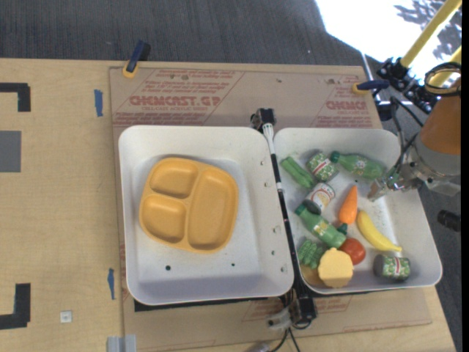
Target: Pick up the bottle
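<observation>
Camera view tells you nothing is lifted yet: the green plastic bottle point(357, 165) lies in the right white bin point(429, 229), the gripper point(386, 187) just beside it with nothing between its fingers.

So that's 2 white bins point(139, 196), 1 yellow divided plate point(189, 204), 3 green bottles point(357, 165), 3 small cans point(321, 166), plus 1 carrot point(349, 204), 1 banana point(376, 233), 1 tomato point(355, 250).

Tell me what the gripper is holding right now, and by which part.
Nothing. The gripper sits over the right bin, beside the carrot, with no object between its fingers. The green bottle lies untouched nearby.
</observation>
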Controlling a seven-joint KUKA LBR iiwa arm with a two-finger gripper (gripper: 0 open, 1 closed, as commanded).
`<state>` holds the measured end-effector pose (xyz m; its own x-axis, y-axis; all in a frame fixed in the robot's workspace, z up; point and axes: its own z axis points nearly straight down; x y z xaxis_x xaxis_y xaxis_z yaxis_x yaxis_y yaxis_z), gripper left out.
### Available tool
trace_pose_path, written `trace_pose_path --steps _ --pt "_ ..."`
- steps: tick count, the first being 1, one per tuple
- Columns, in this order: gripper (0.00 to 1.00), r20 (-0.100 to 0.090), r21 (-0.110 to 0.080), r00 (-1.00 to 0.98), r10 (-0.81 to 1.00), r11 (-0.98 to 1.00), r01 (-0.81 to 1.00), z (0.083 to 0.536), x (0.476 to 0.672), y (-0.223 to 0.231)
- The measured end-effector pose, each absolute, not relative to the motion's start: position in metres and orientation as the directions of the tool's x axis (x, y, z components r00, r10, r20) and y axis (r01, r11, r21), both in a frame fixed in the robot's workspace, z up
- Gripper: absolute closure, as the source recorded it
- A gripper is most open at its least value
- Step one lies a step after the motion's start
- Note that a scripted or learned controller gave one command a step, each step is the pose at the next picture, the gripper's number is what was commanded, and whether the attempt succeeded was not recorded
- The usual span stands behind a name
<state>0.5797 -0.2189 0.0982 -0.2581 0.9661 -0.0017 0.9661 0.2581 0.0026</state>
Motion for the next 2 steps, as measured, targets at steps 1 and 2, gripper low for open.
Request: trace_pose_path --steps 1,2 --pt "1.00 -0.016 0.010 -0.620 0.784 0.620 0.784 0.091 0.521 -0.225" --pt "1.00 -0.024 0.006 -0.832 0.555 0.832 0.555 0.091 0.488 -0.226"
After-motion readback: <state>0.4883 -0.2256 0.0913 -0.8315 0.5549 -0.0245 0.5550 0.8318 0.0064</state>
